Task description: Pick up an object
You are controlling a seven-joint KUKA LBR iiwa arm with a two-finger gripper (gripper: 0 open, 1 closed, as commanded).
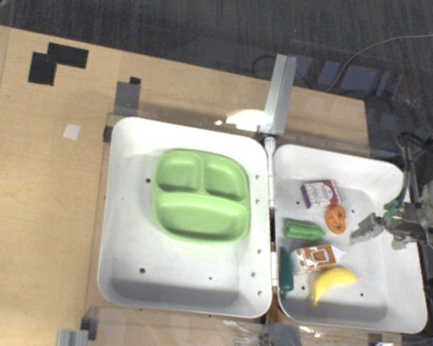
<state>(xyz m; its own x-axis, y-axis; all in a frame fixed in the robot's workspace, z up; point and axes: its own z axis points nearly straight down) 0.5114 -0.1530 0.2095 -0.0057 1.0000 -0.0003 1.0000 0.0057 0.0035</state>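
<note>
Currently hovering with gripper (379, 227) over right bin (358, 306), fingers spread, nothing pinched. Candidates bunched left of it: orange piece (336, 218), purple packet (320, 193), green pepper (304, 231), banana (332, 280), small carton (316, 258). Risks: closing on air, nudging orange piece away, grabbing two packed neighbours, clipping bin wall.

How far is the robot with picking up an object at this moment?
Nothing looks picked up yet. The banana, orange piece and green pepper all lie in the right bin. The end effector hangs over that bin, right of the orange piece, holding nothing. The grasp and lift are left.
</note>
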